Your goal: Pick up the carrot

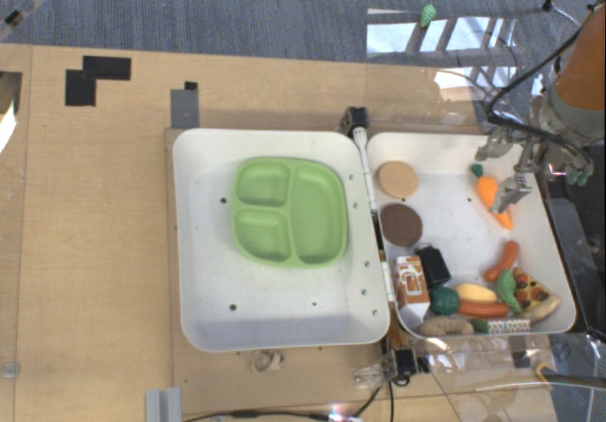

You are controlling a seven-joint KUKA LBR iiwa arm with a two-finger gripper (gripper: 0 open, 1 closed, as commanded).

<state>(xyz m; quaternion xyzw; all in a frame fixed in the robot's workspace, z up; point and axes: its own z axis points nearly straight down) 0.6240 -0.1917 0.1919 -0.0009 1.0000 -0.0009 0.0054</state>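
Carrot: orange w/ green top, lying in right bin, near far-right corner.
Hand: just right of carrot; open/closed can't tell.
Left bin: green plate.

We have a grey arm with a broad orange band above the wrist. Dark cables loop along it. Below the wrist sits a silvery metal gripper with bracketed, angular parts; its jaws are thin, pale metal pieces.
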